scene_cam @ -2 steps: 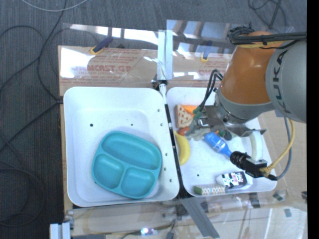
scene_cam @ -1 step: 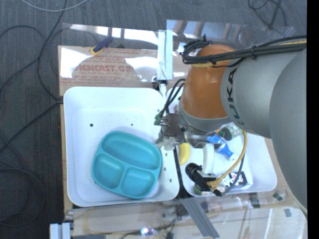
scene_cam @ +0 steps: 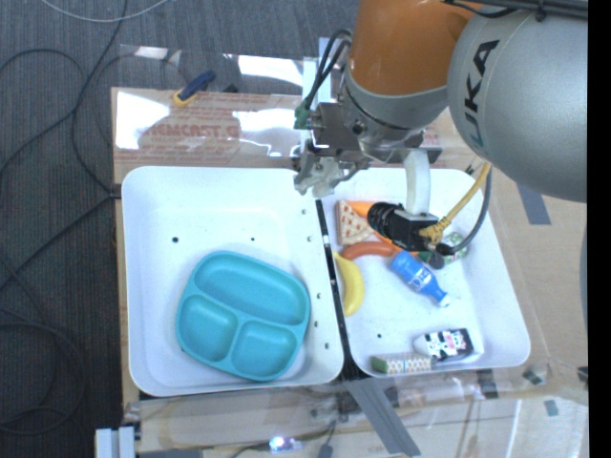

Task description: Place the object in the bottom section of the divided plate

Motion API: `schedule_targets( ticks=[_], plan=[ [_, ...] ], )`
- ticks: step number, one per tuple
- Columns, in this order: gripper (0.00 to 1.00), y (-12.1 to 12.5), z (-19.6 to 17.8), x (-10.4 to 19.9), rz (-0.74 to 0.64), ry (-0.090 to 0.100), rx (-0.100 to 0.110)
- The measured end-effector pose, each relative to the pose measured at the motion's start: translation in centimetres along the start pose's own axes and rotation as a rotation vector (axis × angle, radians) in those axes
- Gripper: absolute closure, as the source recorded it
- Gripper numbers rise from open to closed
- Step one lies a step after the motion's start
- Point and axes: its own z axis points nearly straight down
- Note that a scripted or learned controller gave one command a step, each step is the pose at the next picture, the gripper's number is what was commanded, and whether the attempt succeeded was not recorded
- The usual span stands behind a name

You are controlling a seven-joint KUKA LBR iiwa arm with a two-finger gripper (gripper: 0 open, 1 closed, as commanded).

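Observation:
A light blue divided plate lies in the left bin, towards its front, with one large section at the back and two smaller ones at the front; all sections look bare. My gripper hangs under the grey and orange wrist, over the back end of the wall between the two bins. Just below it in the right bin lie a waffle-patterned pizza slice, a red sausage, a yellow banana and a blue bottle. I see nothing held in the gripper.
A black-and-white item and a green-and-white bar lie at the right bin's front. A black part with a yellow cable hangs off the arm over the toys. Cardboard and clear film lie behind the bins.

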Motion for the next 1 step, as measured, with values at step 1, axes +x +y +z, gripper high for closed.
schedule_targets(
  ticks=[1],
  plan=[
    [1.00, -6.72, 10.23, 0.91, -0.044, 0.002, 0.005]
  ],
)
